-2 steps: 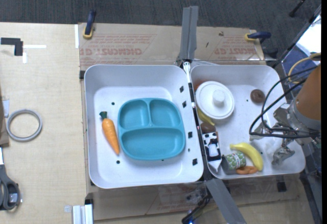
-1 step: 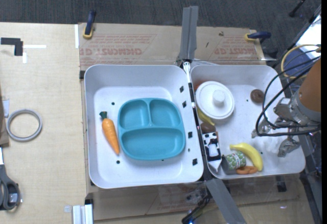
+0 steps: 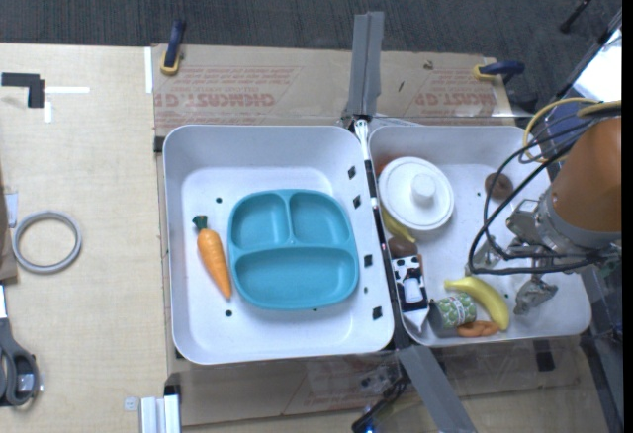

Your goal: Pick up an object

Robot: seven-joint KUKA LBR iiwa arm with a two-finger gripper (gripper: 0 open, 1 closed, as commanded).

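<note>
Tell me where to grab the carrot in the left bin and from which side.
Grip the carrot across its orange mid-body, coming straight down from above. It lies flat on the bin floor, roughly lengthwise, beside the blue divided plate, so close across its narrow width.

A yellow banana [image 3: 482, 297] lies curved near the front of the right bin [image 3: 564, 322], just beside a small green-and-orange vegetable bundle [image 3: 459, 314]. A white lidded pot [image 3: 417, 193] sits upright at the back. An orange carrot [image 3: 213, 258] lies in the left bin [image 3: 188, 184], beside a blue divided plate [image 3: 294, 249].
</note>
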